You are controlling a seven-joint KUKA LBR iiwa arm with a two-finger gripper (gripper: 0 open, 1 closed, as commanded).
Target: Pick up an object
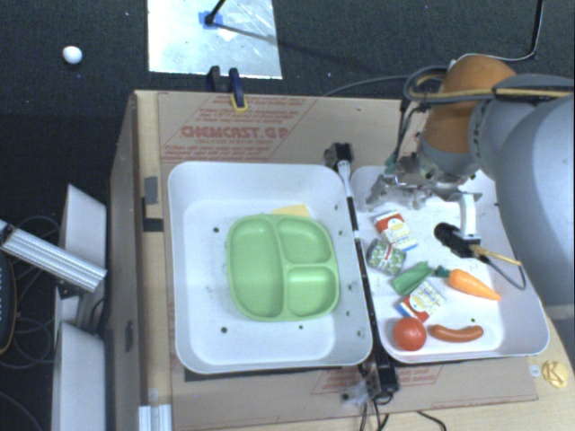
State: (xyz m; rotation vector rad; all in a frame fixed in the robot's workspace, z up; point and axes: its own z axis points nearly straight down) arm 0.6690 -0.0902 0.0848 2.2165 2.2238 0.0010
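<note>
I am reaching into the right bin (pixel 530 330) from the side. My gripper (pixel 409 187) is hanging over the far end of that bin, near its back wall. I cannot tell if it is open or closed, because my own wrist is covering it. I am not seeing anything held in it.

The things to pick are lying closer to the front than I am. The red and white packet (pixel 393 227) is sitting just beside my gripper. The green packet (pixel 386 257) is touching it on the front side. The carrot (pixel 472 283), the red ball (pixel 409 333) and the sausage (pixel 455 333) are lying farther off. The left bin (pixel 198 330) is holding a green tray (pixel 281 268).

I am thinking the red and white packet is the best one to try, since it is closest. To do it well, I should be coming straight down over its middle. I should be staying away from the wall between the bins, so I am not bumping it. The packets are crowded, so I might be grabbing two at once.
</note>
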